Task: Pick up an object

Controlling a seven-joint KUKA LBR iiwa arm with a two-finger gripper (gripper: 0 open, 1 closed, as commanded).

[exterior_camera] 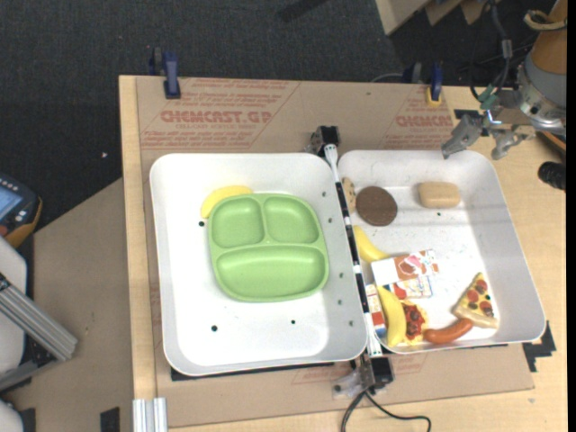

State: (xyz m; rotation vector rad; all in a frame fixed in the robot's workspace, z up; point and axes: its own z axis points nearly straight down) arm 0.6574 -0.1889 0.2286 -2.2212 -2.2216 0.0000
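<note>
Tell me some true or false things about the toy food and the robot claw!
1. The green plate sits in the left bin. True.
2. The pizza slice lies on the green plate. False: it lies in the right bin, near its front right corner.
3. The claw is holding the brown cookie. False: the claw is up by the right bin's far edge, apart from the cookie.
4. A hot dog sausage lies near the pizza slice. True.
5. The tan bread piece is in the left bin. False: it is in the right bin.
</note>
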